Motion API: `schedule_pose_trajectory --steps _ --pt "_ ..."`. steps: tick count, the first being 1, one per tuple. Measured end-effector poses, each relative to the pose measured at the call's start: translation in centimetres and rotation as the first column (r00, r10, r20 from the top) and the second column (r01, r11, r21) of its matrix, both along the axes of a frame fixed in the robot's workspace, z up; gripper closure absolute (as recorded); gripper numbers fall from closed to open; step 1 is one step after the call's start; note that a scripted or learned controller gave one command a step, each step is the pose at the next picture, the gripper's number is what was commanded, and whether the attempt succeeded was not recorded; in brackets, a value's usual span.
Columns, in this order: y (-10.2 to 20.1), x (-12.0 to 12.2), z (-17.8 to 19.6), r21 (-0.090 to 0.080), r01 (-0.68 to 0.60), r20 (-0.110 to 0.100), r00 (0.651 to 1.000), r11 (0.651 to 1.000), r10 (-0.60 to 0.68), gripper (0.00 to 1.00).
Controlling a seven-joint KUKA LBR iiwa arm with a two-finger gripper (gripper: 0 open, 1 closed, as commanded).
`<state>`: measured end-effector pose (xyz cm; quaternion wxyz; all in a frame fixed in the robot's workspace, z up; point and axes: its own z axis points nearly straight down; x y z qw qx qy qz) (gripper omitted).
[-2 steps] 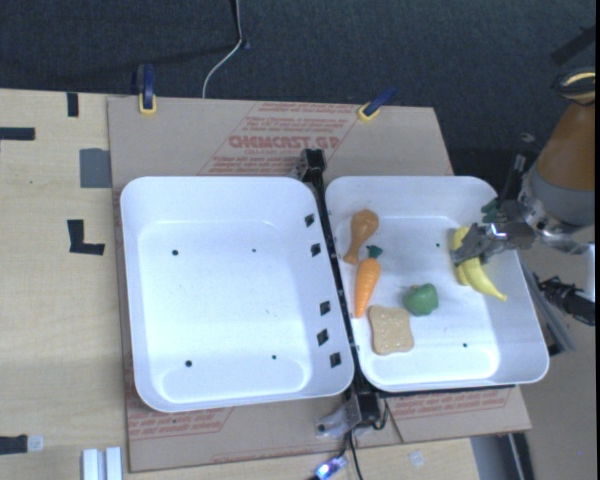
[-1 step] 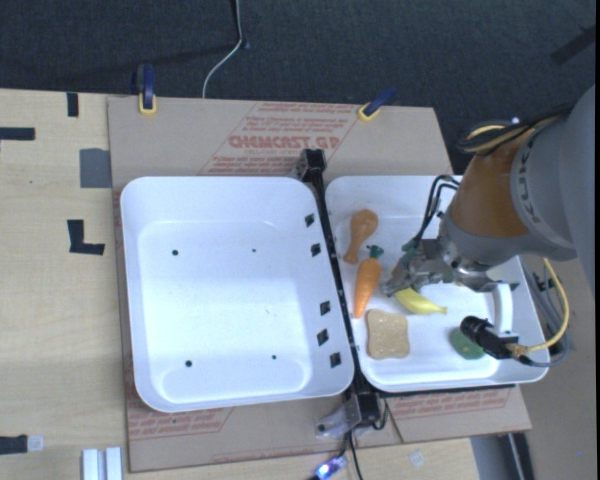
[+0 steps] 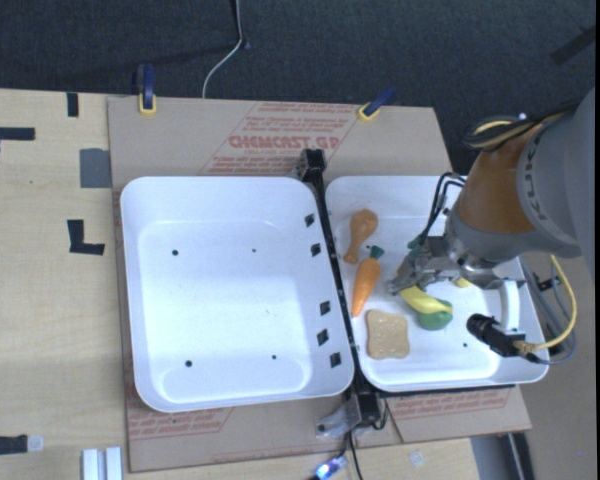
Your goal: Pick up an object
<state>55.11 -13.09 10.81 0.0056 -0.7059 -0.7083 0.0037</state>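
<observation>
The left bin [image 3: 220, 298] sits on a cardboard sheet [image 3: 280, 143] held to the bench by two clamps at its far edge, which presumably keeps the bins from shifting under contact. A row of dark clips along the shared divider [image 3: 325, 268] joins the left bin to the right bin [image 3: 430, 368], so the two trays stand flush side by side. All candidate objects lie in the right bin. Nearest the divider is a tan drumstick-shaped piece [image 3: 359, 234], tilted, with a carrot [image 3: 365, 284] just below it, lying lengthwise beside the divider. A flat slice of bread [image 3: 387, 334] rests near the bin's front edge, apart from the carrot. To its right lies a yellow and green item [image 3: 427, 306], likely a toy banana or similar fruit; its exact kind cannot be told. The gripper [image 3: 422, 268] is lowered into the right bin directly above and touching or nearly touching this item, which is judged to be the target of the present attempt. Whether the fingers stand apart or together cannot be told, since the wrist and cabling cover them, and no object is seen between them. The arm [image 3: 520, 193] enters from the right, its orange band above the wrist. The pick is judged not yet completed.
</observation>
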Motion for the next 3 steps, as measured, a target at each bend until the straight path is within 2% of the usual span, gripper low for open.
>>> schedule_pose_trajectory --steps 1,2,3 --pt "8.1 5.9 7.7 -0.002 -0.006 0.016 1.0 1.0 0.007 1.0" --pt "10.7 1.5 7.3 -0.003 0.0 0.004 1.0 1.0 0.0 1.0" --pt "18.5 1.7 7.3 -0.001 -0.006 0.006 1.0 1.0 0.006 1.0"
